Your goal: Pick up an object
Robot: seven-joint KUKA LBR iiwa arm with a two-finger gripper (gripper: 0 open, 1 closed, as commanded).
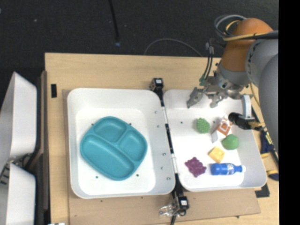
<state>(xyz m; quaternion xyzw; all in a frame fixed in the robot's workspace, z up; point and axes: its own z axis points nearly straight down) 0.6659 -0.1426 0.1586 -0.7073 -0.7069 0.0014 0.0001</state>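
Left bin (75,125), teal plate (113,147), right bin (180,125), toys

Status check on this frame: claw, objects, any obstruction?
Claw open, nothing held, above right bin's far edge. Nearest: green bumpy ball, untouched. Path clear.

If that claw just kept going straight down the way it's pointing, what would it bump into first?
Probably bare bin floor. The gripper hangs open over the top of the right bin, fingers pointing down. The nearest toy, a green bumpy ball, lies a little nearer the camera, likely outside its line, though depth is unclear.
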